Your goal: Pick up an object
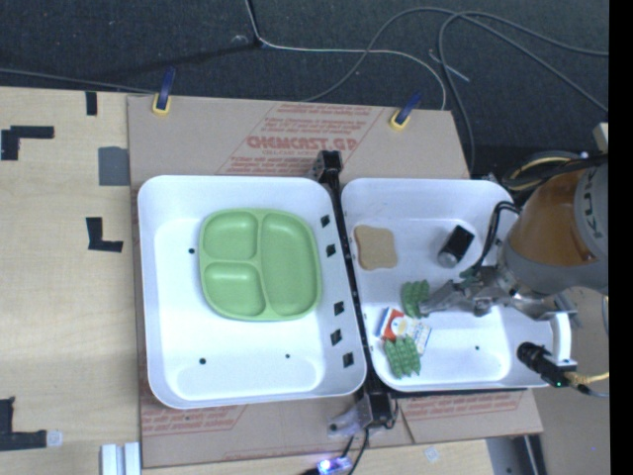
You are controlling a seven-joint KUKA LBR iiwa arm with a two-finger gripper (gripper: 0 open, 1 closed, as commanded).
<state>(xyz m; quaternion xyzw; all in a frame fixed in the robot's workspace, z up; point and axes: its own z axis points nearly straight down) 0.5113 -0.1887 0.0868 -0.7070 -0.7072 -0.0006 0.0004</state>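
The right bin (435,194) holds several small things. A tan square pad (376,246) lies at its left, and a small black cylinder (456,243) lies near the middle. A small green piece (414,295) sits just below centre. In front of it are a red and white packet (402,326) and a green ridged piece (403,357). My gripper (433,305) reaches in low from the right, its tip right beside the small green piece. I cannot make out whether it touches the piece.
The left bin (158,265) holds a green divided plate (261,263). A black hinge strip (342,265) runs between the bins. The arm's grey and orange body (554,236) hangs over the right bin's right rim.
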